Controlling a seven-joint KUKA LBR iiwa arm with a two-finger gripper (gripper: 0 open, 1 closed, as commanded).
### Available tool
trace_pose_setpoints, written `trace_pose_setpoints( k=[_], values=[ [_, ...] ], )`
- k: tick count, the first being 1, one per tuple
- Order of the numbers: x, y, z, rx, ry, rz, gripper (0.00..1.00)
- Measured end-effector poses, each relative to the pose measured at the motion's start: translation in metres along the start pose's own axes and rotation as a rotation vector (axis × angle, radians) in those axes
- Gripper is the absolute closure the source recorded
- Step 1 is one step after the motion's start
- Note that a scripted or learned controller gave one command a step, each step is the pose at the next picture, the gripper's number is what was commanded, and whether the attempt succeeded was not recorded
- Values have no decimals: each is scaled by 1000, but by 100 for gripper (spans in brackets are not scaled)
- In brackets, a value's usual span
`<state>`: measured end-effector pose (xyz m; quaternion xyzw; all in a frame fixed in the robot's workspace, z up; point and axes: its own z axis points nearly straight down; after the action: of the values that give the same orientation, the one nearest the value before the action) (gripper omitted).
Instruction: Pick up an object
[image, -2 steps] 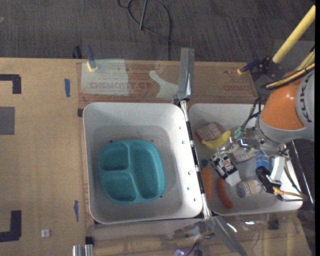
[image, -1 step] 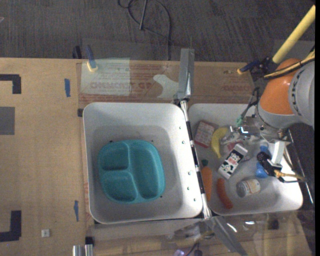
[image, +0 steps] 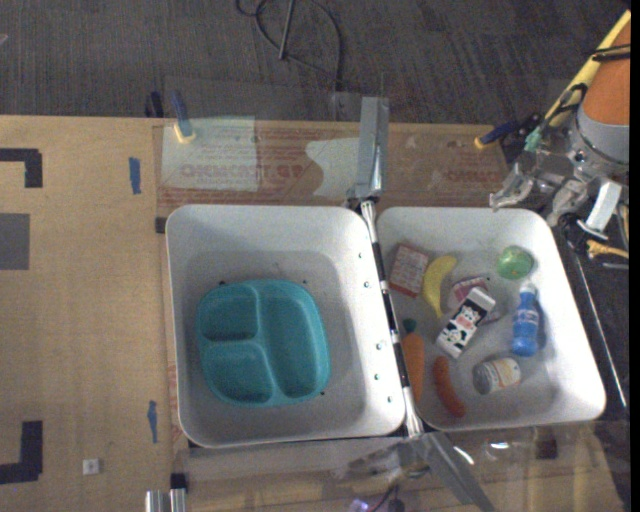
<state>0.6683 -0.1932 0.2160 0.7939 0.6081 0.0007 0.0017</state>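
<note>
Two shallow white bins sit side by side on the table. The left bin holds a teal divided plate lying flat near its middle. The right bin holds a scatter of small things: a yellow banana beside a small reddish packet, a green ball toward the far right corner, a blue bottle just below it, a black-and-white carton lying tilted near the middle, a carrot along the left wall, a red sausage next to it, and a grey can on its side near the bottle. The tool hangs at the upper right, above the far right corner of the right bin and clear of everything in it; whether it is spread or pressed together I cannot tell. The orange band of the arm shows above it.
</note>
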Motion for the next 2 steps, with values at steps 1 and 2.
trace_pose_setpoints(
  k=[1,2],
  values=[
    [-3,-34,26,4,0,-20,0],
    [-23,-60,120,-7,1,-82,0]
  ],
)
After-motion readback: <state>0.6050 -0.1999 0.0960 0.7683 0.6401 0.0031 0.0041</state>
